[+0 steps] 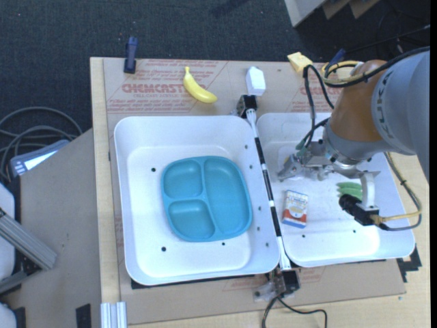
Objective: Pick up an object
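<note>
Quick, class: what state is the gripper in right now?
Gripper: over the right bin, state cannot be told from this view.

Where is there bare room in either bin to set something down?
Left bin: bare floor rings the blue plate, widest along its left. Right bin: a bare strip below the small carton; above it, the gripper crowds the middle.

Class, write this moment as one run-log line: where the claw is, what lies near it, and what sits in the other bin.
claw: over right bin | nearby: small carton, green object | left bin: blue divided plate
</note>
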Robot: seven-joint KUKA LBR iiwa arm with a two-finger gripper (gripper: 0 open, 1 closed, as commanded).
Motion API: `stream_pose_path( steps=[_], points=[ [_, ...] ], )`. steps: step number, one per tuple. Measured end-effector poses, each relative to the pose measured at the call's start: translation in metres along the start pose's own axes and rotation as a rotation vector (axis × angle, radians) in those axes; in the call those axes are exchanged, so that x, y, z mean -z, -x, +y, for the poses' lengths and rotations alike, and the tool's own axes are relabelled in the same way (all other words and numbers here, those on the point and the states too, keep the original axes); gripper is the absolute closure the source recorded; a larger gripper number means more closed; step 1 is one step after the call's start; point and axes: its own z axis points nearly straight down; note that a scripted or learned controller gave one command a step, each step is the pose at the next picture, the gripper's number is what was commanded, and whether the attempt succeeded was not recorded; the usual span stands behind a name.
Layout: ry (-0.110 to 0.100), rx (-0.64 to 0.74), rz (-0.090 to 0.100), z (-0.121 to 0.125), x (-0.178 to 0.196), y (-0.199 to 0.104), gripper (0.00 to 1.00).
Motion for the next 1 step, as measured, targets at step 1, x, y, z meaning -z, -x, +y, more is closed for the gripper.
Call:
stream_pose_path(
  steps=[1],
  points=[
    [-0.002, 0.001, 0.001, -0.0205, -0.0102, 0.0019, 0.00]
  ],
)
